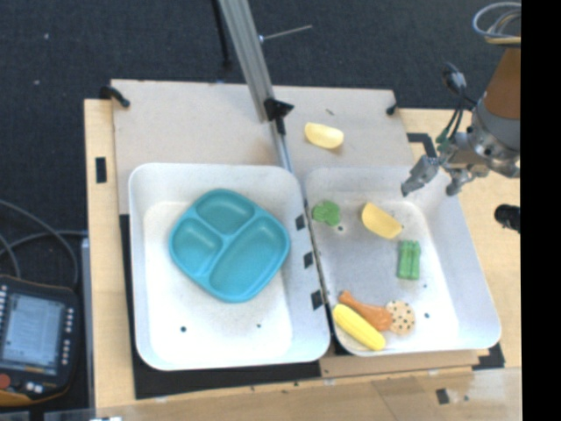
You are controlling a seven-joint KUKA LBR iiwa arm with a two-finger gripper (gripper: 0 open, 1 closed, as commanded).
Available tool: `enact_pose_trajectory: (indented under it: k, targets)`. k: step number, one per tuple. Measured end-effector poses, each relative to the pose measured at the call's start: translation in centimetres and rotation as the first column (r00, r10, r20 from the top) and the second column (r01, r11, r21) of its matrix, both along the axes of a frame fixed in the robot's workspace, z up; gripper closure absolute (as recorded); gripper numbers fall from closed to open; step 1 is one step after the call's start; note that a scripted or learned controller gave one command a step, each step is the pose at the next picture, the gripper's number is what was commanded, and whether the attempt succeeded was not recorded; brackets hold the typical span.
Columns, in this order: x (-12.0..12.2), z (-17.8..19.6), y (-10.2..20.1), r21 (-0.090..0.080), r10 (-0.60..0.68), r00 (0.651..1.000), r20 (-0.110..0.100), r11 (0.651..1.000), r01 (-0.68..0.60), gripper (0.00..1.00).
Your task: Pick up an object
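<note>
Down front sits the yellow corn [358,327], but your closest grab is the yellow wedge [381,221] in the right bin [456,261], roughly 7 o'clock from the pincer [436,178], whose fingers look spread wide and empty.

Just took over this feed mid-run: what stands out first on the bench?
The blue divided plate dominates the left bin. The right bin holds small toy foods: a green piece, a yellow wedge, a green block, and a corn cob near its front edge. Another yellow piece lies on the board behind the bins, and the gripper hovers over the right bin's far right corner.
</note>
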State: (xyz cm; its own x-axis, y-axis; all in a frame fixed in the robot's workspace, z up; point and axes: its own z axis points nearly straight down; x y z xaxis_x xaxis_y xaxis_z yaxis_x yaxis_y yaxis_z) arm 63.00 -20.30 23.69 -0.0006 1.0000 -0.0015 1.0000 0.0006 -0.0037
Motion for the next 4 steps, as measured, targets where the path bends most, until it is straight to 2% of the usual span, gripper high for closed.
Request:
enact_pose_trajectory:
  k: [1,2,3,4]
  targets:
    - [-0.4,-6.2,-0.6,0.000,-0.001,1.000,-0.001,1.000,0.001,0.00]
    - [-0.5,-10.6,-1.3,-0.001,-0.002,1.000,0.001,1.000,0.002,0.00]
    - [-0.3,-9.1,-1.4,-0.002,-0.002,1.000,0.009,1.000,0.002,1.00]
    - [0.1,-4.6,-1.4,0.000,0.002,1.000,0.010,1.000,-0.002,1.00]
